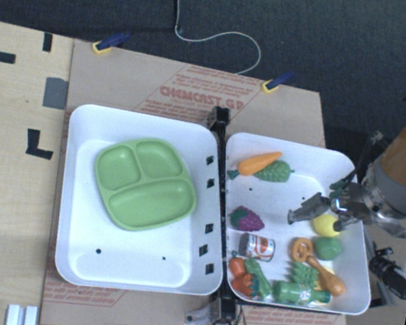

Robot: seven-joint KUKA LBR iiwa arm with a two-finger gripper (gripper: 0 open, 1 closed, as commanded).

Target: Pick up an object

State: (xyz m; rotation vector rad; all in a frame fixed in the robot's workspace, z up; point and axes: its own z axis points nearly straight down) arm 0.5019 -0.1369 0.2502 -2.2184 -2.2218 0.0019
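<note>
My gripper (325, 210) hangs over the right side of the right bin (298, 153), reaching in from the right. A yellow lemon-like toy (326, 225) sits directly under it, touching or very close to it. Whether the toy is gripped cannot be told. Other toys lie around: an orange carrot (259, 161) beside a green leafy piece (276, 172), purple grapes (247, 220), a small red and white can (257, 246), an orange ring-shaped toy (302, 251) and a green ball (329, 248).
The left bin (80, 175) holds a green divided plate (146, 184). Along the right bin's front edge lie red and green vegetables (245, 277) and a green bottle (298, 294). A black divider (217, 191) runs between the bins. A white cable (209, 38) crosses the dark floor behind.
</note>
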